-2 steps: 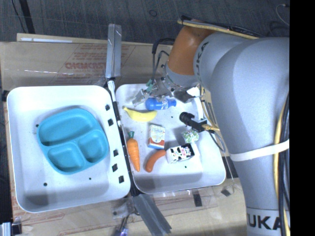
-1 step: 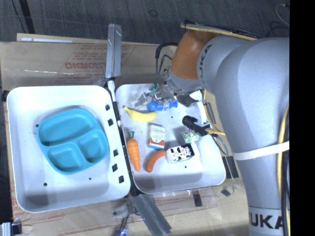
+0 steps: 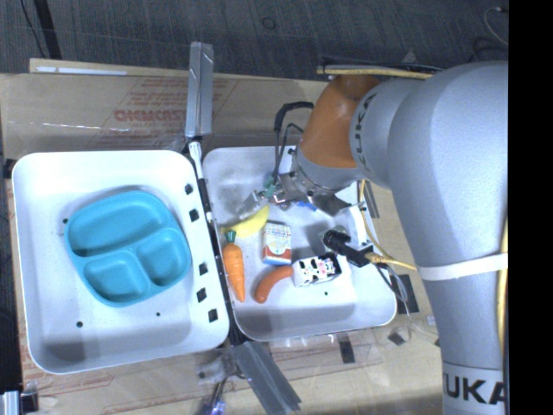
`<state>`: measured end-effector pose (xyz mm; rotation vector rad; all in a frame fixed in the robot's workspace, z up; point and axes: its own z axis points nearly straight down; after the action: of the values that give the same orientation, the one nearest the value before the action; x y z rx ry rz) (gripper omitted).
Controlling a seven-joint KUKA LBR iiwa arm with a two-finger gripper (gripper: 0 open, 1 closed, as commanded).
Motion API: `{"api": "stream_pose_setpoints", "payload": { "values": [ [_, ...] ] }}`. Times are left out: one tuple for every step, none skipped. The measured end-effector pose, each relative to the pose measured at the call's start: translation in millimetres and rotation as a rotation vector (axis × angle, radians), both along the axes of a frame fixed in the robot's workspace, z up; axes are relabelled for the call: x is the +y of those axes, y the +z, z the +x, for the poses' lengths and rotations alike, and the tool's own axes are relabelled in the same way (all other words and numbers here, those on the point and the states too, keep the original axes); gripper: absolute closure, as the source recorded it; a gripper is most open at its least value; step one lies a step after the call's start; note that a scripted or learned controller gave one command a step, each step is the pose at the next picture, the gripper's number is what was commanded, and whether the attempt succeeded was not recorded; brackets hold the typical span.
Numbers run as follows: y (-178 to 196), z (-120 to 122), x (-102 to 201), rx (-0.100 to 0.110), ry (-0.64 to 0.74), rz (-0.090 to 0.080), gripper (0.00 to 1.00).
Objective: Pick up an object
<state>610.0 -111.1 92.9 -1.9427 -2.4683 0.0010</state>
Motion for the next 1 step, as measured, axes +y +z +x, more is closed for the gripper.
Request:
{"api": "stream_pose_setpoints", "payload": {
  "values": [
    [9.4,-0.1,0.2,0.002,0.003,0.0,1.0]
  ]
}}
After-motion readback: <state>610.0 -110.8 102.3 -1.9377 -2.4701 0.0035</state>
